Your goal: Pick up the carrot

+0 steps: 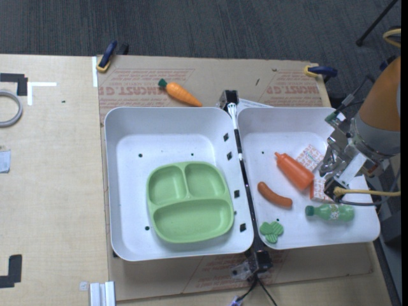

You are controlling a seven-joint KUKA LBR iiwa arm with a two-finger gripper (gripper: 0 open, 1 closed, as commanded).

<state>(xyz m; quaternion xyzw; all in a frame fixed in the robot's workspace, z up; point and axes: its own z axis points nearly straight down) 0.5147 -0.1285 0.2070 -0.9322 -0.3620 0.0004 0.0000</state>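
Carrot (pixel 180 93) lies on cardboard (pixel 287 85), outside bin (pixel 121 171) holding tray (pixel 189 201).

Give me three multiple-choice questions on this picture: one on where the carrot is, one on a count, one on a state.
1. Where is the carrot? A on the cardboard; B inside a bin; C on the carpet.
2. How many compartments has the green plate? A two; B three; C five.
3. How is the green bottle placed? A upright; B on its cap; C on its side.
Answers: 1 A, it lies past the left bin's far wall. 2 B, two small above one large. 3 C, it lies flat on the right bin's floor.
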